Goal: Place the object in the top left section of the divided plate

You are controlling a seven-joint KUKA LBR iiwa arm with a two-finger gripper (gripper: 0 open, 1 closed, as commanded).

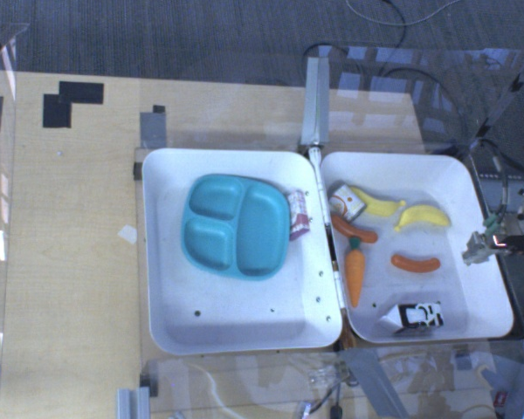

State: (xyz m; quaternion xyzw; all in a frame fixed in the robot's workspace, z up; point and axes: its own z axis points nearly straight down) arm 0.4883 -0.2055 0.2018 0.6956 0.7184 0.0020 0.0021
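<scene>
While the hand (482, 250) hangs at the far right rim of the right bin (472, 190), small and partly blurred against the bench edge, whether it is released or clenched cannot be told, and nothing is seen held in it; it looks to sit over the rim without touching any of the toys. Nearest to it lies a red sausage (416, 264), and just beyond that a yellow banana (422, 217). Below and inward of the hand rests a black-and-white toy (419, 314) near the bin's near wall. Farther off, toward the dividing wall, stand an orange carrot (355, 271), a second sausage (353, 229), another banana (377, 204) and a small white piece (344, 204) at its end, all crowded together and some touching. The task names no particular object, so any of these could be meant. Farthest from the hand, in the left bin (236, 321), is the blue divided plate (237, 226), with a small wrapped packet (298, 214) just beside its nearer edge. The risks, as a judgement: a grasp into the crowded cluster may nudge neighbours or close on two things at once; rounded toys may slip free during the long carry across the wall between bins; and a release over the wrong section, or on a ridge, would let the object roll astray.
</scene>
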